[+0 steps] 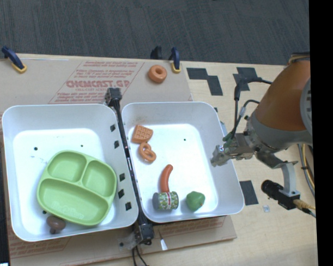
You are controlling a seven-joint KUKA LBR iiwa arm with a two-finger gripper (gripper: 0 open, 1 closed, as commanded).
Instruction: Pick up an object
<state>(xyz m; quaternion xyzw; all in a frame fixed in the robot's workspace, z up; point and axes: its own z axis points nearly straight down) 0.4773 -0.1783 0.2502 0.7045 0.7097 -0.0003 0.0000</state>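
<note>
Camera view: arm (283,106) comes in from the right, gripper (219,155) sits over the right rim of the right bin (207,114), above the wall rather than over the bin floor. Can't tell whether it's released or clenched, the tip is too small and blurred; nothing visible in it.

Right bin contents, all lying on the floor, none touching the gripper:
- waffle-like orange piece (142,134) near the left wall, upper part
- small orange pretzel shape (147,153) just below it
- red-orange sausage (166,178) in the middle, tilted
- small patterned can (165,200) on its side, just below the sausage
- green lump (195,200) beside the can, near the front wall

Left bin (24,115) holds a green divided plate (75,187) with three compartments, and a brown lump (55,223) at its front-left edge.

Orange ring (158,74) lies on the worktop (208,79) behind the bins, next to the cardboard sheet (94,80)
</note>
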